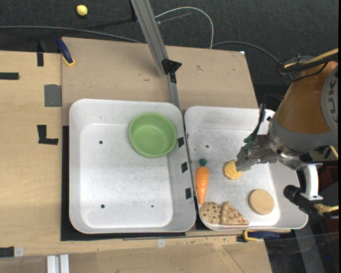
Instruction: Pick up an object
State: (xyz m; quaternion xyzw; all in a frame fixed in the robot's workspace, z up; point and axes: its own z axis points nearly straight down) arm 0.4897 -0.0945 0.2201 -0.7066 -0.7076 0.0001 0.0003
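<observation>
— Any writing, labels or numbers you can read here?

— Hardly any. On the arm [315, 104], at the right edge, there are dark letter strokes on the grey casing, cut off by the frame; it may be part of a maker's name, but I can't read it for sure.

— Anything on the bins or the table?

— No readable text on either.

Arm [312, 115]: bulky rounded housing, orange band uppermost, grey section below it toward the wrist. Part of a dark letter marking on a pale patch at the right edge. Dark cable loops above the orange band. Gripper [242, 162]: dark grey metal, narrow, angular.
</observation>
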